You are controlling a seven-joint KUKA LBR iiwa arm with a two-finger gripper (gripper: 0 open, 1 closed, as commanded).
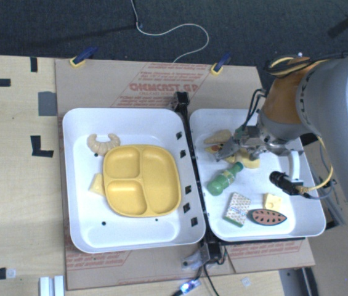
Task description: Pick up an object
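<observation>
The gripper (234,151) is low in the right bin (312,224), just above the green bottle (224,180), among a tight cluster of small things, and I cannot tell if it is open, closed, or has something in it, because the wrist hides that part. The risk I see is this crowding: beside the bottle's cap lie a tan piece (217,137) and a yellow piece (251,162), so a closing may catch two things, or push one away and take nothing. The bottle is round and lies on its side, so it may also roll off toward the bin wall. In the same bin, below and to the right of the bottle, are a patterned block (238,208), a watermelon slice (267,217) and a small yellow cube (273,201). The left bin (81,227), to the left of the bottle, holds a yellow divided plate (141,180), a croissant (103,143) touching the plate's upper edge, and a pale wedge (96,184) half under it.
</observation>
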